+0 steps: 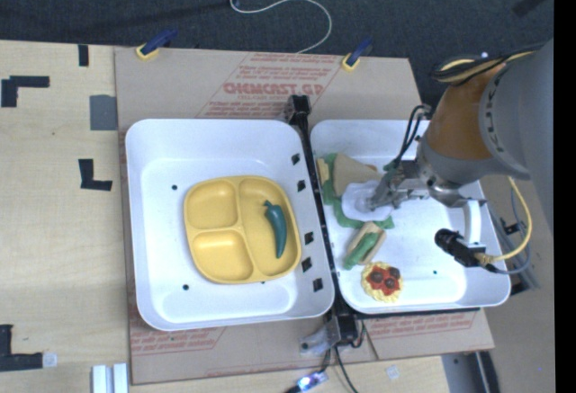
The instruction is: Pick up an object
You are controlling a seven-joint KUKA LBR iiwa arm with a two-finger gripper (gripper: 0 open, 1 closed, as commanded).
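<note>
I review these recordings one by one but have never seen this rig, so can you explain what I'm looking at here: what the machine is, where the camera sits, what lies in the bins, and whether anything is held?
One camera, fixed above the bench, looks down at a slant. The grey machine with the orange band, reaching in from the right, is a robot arm; its gripper is low in the right bin, over a pale piece among some toy food. Whether it holds anything cannot be told from here.

Two shallow white bins sit side by side. The left bin holds a yellow divided plate with a green pepper lying in its right compartment. The right bin holds a tan wedge, a green leafy piece, a small sandwich-like item and a round red and yellow piece.
</note>
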